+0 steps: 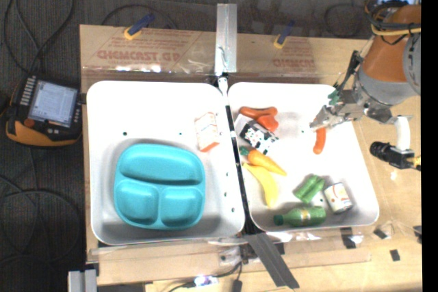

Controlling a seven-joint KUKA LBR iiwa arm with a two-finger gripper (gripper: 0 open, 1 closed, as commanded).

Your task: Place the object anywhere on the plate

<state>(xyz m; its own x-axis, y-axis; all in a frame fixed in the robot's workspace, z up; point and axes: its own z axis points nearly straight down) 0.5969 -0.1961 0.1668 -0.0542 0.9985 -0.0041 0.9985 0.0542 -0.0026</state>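
Observation:
A teal divided plate (159, 184) lies in the left bin (102, 106), towards its front. My gripper (326, 122) hangs over the back right part of the right bin (363, 167). A small orange stick-shaped piece (319, 141) hangs upright from the fingertips, which are shut on its top end. The plate is far to the left of the gripper, across the divider between the bins.
A small orange-and-white carton (207, 131) lies in the left bin behind the plate. The right bin holds a red-orange piece (259, 113), a black-and-white item (259, 138), a carrot (263, 161), a banana (267, 189), green pieces (309, 187), a green bottle (301, 217) and a white can (337, 197).

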